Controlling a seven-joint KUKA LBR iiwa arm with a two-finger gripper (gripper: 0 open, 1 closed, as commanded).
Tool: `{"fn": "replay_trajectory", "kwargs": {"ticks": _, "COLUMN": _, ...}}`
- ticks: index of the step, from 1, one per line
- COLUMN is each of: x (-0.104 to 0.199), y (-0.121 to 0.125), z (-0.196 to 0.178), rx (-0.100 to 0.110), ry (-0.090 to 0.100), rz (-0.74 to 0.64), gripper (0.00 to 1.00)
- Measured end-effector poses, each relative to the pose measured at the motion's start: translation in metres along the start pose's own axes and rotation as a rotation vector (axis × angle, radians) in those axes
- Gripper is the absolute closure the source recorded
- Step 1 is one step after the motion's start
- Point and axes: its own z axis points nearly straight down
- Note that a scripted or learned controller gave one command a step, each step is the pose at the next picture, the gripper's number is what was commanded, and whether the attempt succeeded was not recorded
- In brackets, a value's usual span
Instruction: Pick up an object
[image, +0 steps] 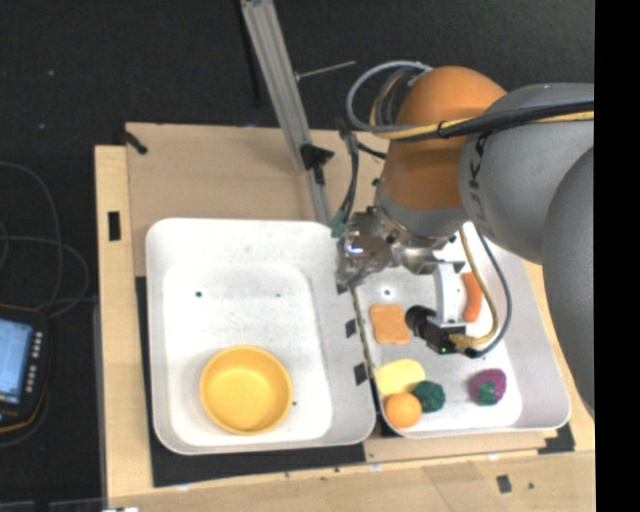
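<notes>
Leftmost, a yellow bowl (246, 388) sits in the left bin (180, 300); across the right bin (540, 400) lie an orange slab (389, 324), yellow piece (399, 376), orange ball (403, 410), green lump (431, 395) and purple lump (488, 386), below the gripper (352, 268), whose grip state I cannot tell

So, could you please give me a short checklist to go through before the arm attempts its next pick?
1. Gripper over the right bin: ok, at its left wall.
2. Finger state: cannot tell.
3. Object held: cannot tell.
4. Nearest target, orange cracker-like piece, unobstructed: ok.
5. Yellow piece, orange ball and green piece separated: not ok, clustered.
6. Yellow bowl in left bin, out of the way: ok.
</notes>
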Motion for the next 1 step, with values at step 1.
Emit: {"fn": "replay_trajectory", "kwargs": {"ticks": 1, "x": 0.0440, "y": -0.0102, "z": 0.0143, "rx": 0.001, "ry": -0.003, "rz": 0.003, "gripper": 1.00}}
